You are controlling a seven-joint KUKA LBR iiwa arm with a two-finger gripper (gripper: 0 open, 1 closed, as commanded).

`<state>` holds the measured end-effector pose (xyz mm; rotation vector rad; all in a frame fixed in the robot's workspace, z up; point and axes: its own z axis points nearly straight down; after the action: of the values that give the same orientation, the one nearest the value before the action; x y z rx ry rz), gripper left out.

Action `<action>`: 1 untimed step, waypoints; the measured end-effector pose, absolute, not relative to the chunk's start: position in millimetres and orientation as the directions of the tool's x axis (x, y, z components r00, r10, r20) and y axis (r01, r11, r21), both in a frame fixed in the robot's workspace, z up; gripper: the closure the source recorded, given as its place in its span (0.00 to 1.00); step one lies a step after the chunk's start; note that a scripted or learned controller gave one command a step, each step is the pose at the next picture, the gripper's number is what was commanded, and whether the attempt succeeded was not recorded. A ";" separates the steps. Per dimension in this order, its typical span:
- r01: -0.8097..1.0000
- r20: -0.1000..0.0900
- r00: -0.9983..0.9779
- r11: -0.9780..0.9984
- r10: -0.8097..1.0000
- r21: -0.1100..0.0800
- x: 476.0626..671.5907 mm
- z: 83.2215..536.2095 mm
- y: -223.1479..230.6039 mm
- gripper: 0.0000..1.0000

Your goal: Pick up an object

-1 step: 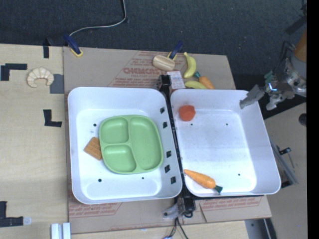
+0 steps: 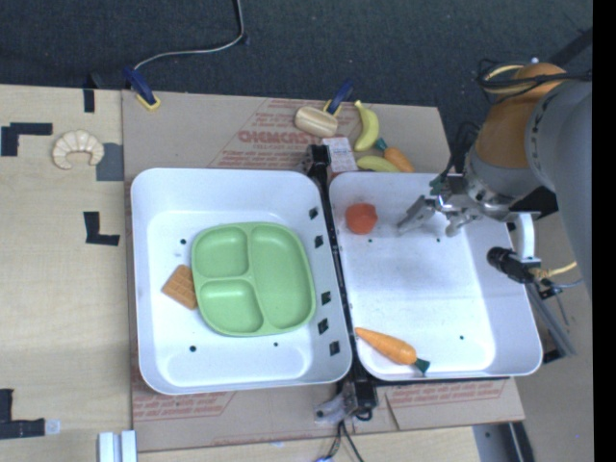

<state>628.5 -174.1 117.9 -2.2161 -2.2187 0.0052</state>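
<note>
Cardboard [image 2: 255, 138] reads "CHEMCAST" (red print, behind bins).

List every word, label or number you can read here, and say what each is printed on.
"CHEMCAST": red print on the brown cardboard sheet behind the left bin, partly blurred, so the reading is uncertain.
More red print along the cardboard's front edge: too small to read.
Small packet beside the bananas: label too blurred to read.
</note>
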 end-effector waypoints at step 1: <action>1.000 0.001 -0.002 0.002 1.000 -0.001 632.8 133.1 -118.4 0.00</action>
<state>632.8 -118.4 133.1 -2.2176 -2.2231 0.0006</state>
